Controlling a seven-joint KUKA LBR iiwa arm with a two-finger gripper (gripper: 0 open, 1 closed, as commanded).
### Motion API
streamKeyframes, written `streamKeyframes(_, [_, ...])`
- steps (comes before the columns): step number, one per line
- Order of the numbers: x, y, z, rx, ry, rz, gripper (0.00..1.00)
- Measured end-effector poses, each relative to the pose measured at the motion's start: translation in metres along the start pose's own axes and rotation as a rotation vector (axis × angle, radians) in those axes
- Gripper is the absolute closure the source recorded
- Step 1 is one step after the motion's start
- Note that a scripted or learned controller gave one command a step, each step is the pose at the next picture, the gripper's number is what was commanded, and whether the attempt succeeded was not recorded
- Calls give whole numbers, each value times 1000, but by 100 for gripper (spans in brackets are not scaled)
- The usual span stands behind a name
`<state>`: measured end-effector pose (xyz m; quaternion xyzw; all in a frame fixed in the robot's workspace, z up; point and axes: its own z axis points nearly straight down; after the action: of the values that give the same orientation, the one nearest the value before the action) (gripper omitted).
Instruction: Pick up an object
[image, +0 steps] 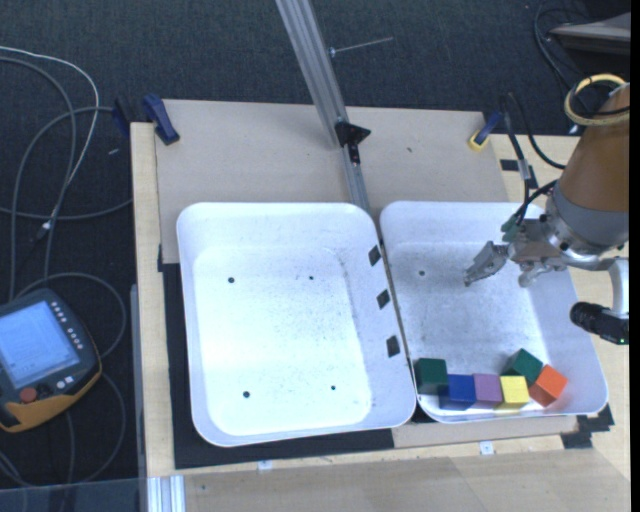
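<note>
While the gripper (482, 266) hung over the right bin (440, 300), fingers apart and holding nothing, you saw the coloured blocks (490, 384) lying well apart along its near wall.

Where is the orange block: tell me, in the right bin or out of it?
In. The orange block rests inside the right bin at its near edge, rightmost in the row, beside the yellow block.

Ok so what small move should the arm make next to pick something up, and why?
Probably move the gripper toward the near edge of the right bin and lower it. The blocks, from the dark green block to the orange block, line that edge, and the gripper hangs farther back, apart from them.
</note>
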<state>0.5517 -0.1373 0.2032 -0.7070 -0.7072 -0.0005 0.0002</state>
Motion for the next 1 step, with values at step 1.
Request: streamKeyframes(1, [17, 11, -49, -6, -1, -4, 0])
